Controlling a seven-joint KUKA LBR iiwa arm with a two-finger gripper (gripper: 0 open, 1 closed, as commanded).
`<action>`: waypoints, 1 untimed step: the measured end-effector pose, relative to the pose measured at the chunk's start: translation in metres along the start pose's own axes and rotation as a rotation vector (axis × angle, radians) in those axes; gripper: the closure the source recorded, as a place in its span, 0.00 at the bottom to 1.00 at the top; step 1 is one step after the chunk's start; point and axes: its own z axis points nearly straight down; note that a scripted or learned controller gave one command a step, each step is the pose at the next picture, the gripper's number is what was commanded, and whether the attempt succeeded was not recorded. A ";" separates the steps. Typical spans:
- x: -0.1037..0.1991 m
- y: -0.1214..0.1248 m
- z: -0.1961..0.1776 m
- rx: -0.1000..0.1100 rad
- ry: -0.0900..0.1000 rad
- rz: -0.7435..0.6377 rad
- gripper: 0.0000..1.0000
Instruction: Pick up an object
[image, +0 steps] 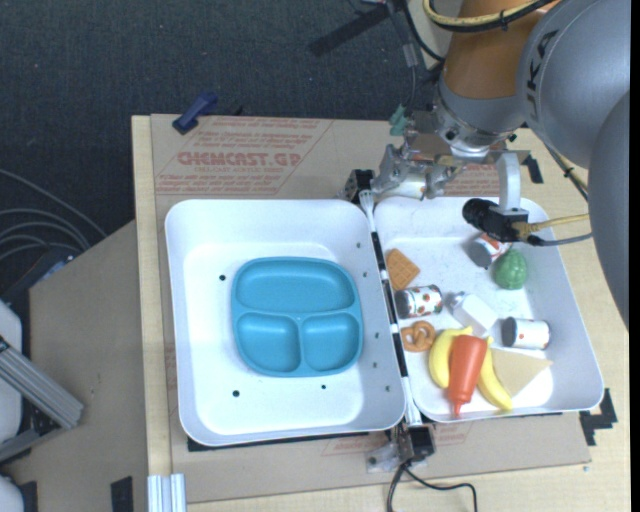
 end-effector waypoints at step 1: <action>-0.011 0.014 -0.004 -0.004 -0.001 0.001 1.00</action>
